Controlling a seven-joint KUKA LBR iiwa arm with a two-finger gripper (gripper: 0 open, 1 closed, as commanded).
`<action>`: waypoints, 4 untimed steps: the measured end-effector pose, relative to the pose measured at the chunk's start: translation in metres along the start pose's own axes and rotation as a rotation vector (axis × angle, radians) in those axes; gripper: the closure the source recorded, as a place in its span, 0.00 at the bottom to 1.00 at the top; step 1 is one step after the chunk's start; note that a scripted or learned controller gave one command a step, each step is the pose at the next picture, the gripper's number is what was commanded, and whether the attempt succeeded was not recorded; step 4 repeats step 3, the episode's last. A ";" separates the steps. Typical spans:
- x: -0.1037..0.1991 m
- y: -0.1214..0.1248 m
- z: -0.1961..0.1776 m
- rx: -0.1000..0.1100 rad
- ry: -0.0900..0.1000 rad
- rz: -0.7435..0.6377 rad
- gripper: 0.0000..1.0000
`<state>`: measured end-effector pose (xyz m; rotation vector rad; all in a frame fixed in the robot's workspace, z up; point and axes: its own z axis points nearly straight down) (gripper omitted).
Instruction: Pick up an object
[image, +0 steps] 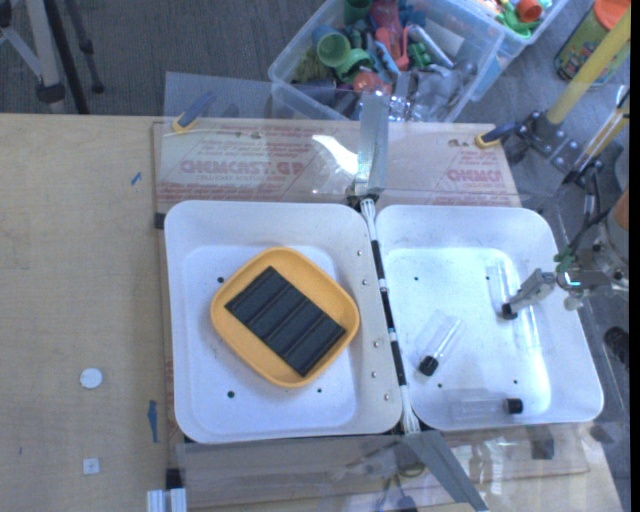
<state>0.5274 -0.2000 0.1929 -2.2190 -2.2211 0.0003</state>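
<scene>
Pincer (512, 305) is hovering low in the right bin (570, 395) by a clear tube (498, 277); finger state unreadable. Yellow tray (285, 317) is lying in the left bin (190, 300).

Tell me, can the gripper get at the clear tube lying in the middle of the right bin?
Probably yes. The tube lies alone on the bin floor, nothing above it, and the gripper is just beside it.

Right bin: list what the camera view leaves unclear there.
- Gripper: small and blurred over the right bin; its grip state and any contact with the upright vial are unreadable.
- Arm: cut off by the right edge.
- Clear vials: transparent against white, so outlines fade; only the black caps stand out. Contents too faint.
- Glare on the bin floor washes out detail.
</scene>
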 end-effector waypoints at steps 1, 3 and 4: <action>0.000 0.064 0.106 -0.009 -0.004 -0.084 0.00; 0.066 0.080 -0.014 -0.003 -0.002 0.066 1.00; 0.066 0.080 -0.014 -0.003 -0.002 0.066 1.00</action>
